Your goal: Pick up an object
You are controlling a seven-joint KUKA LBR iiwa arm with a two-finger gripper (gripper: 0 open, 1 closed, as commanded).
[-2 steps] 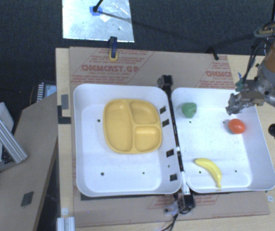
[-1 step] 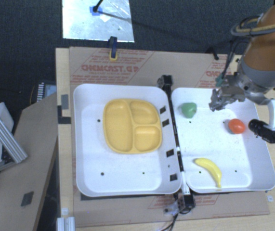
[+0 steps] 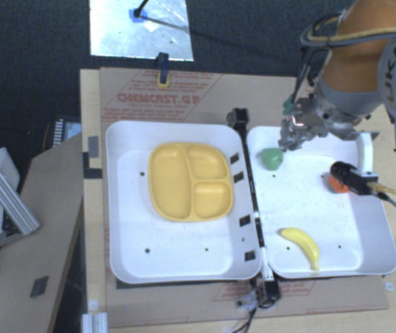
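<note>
Gripper (image 3: 288, 143) position, as we read it, is over the far left corner of the right shallow white bin (image 3: 371, 252), just beside the small green rounded object (image 3: 272, 159); we cannot tell its state. We also note a yellow banana (image 3: 302, 245) and a yellow three-compartment plate (image 3: 190, 181) in the left white bin (image 3: 125, 248).

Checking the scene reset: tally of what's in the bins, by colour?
Yellow: 2, plate in the left bin, banana in the right bin
Green: 1, lump in the right bin
Orange: 1, partly hidden thing in the right bin
Total: 4
</note>
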